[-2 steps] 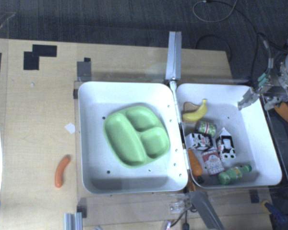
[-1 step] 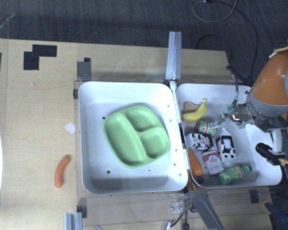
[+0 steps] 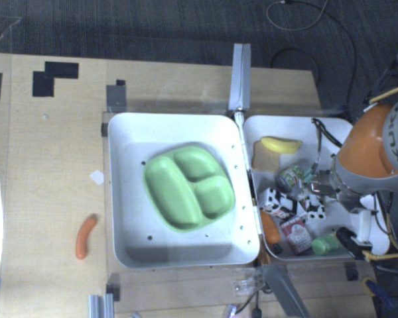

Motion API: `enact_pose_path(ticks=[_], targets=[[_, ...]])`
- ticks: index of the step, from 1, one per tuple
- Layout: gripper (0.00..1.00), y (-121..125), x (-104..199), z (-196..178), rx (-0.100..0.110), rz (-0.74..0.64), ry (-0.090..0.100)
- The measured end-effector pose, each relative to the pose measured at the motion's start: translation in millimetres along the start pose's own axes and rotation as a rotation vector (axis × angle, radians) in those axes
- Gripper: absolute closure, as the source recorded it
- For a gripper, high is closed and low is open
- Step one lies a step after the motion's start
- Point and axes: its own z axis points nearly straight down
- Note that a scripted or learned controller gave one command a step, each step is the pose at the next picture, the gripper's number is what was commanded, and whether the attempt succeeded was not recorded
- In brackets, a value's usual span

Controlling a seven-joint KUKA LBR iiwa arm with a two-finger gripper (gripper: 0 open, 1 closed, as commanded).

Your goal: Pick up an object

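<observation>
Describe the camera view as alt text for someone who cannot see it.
A grey and orange robot arm reaches from the right over the right bin, crowded with small items including a banana. The left bin holds a green divided tray; an orange sausage lies on the bench.

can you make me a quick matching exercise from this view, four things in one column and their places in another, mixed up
Things:
1. green divided tray
2. banana
3. sausage-shaped toy
4. black-and-white cow toy

Places:
A. on the bench left of both bins
B. far end of the right bin
C. in the left bin
D. middle of the right bin, beside the gripper

Pairs: 1-C, 2-B, 3-A, 4-D
</observation>
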Motion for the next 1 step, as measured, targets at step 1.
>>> enact_pose_path(ticks=[1], targets=[[1.0, 2.5, 1.3, -11.7, -0.005, -0.002, 0.001]])
